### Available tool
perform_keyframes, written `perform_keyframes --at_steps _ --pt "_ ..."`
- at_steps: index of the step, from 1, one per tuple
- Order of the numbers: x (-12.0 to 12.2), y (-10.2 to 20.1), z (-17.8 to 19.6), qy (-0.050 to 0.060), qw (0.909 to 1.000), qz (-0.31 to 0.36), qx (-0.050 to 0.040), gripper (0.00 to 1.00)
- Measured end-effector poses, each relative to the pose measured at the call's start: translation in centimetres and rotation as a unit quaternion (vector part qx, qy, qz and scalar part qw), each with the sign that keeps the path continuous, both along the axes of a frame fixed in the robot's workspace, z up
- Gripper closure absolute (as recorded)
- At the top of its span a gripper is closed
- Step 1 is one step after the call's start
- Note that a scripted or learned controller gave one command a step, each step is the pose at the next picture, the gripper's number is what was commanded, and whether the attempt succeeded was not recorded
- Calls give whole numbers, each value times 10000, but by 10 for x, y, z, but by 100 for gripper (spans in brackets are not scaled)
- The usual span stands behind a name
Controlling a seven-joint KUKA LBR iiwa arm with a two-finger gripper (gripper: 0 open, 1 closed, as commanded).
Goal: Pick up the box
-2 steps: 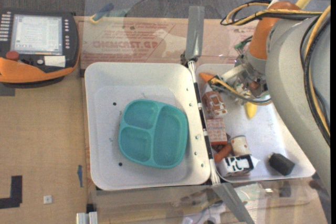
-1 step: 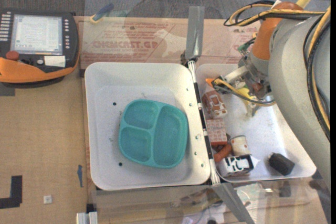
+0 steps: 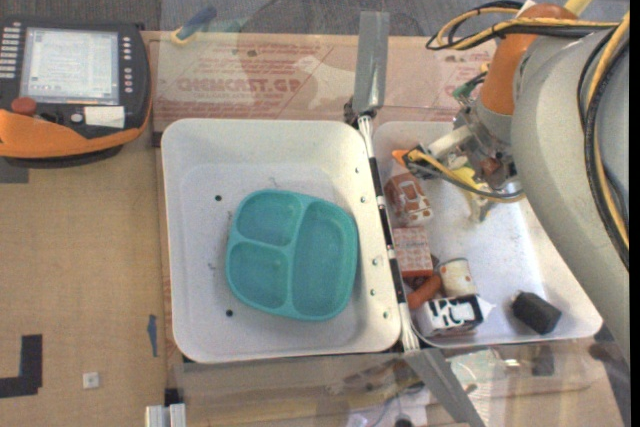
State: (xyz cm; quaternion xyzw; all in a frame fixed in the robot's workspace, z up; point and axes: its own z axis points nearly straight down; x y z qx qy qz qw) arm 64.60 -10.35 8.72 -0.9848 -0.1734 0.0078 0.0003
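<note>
Now the claw (image 3: 480, 200) hovers in the right bin (image 3: 520, 235), just right of the patterned box (image 3: 408, 197) by the divider; whether it's apart, I cannot tell. Approach underway; next, shift left and descend.

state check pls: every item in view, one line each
Teal tray: flat in left bin, upright.
Box: lying in right bin by the divider, not gripped.
Gripper: low over right bin.
Black block: loose, right bin's near corner.
Pendant: screen lit.
</note>
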Motion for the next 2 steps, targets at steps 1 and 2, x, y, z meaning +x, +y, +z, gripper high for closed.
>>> perform_keyframes --at_steps 1,2 --pt "-62 0 -1 -74 9973 -737 12 0" --pt "-61 0 9 -84 9973 -734 19 100"
